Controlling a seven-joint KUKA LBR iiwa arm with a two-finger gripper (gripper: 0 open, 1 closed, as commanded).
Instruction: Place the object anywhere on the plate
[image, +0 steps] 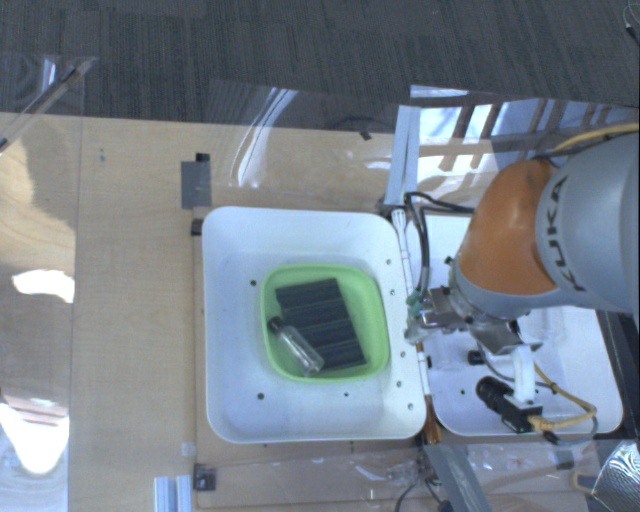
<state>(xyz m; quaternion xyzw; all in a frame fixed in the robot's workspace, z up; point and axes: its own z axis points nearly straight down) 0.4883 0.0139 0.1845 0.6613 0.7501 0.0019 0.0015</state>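
Single overhead cam, so just one view to go thru. The green plate (375, 320) is sitting in the middle of the left bin (230, 300). A dark ridged block (322, 318) is lying flat on it and taking up most of the plate. A small clear vial (296, 345) is lying on its side at the plate's near-left part, angled diagonally and touching the block's near-left edge. So both things are resting on the plate, w/ nothing gripping them.

The arm (600, 220) is reaching in from the right, its orange band (510, 235) hanging over the right bin (590, 400). The gripper (478, 330) is sitting over that bin's left side, right by the wall btwn the two bins and well apart from the plate. The wrist is covering it from above, so tbh I can't tell whether the jaws are apart or together.
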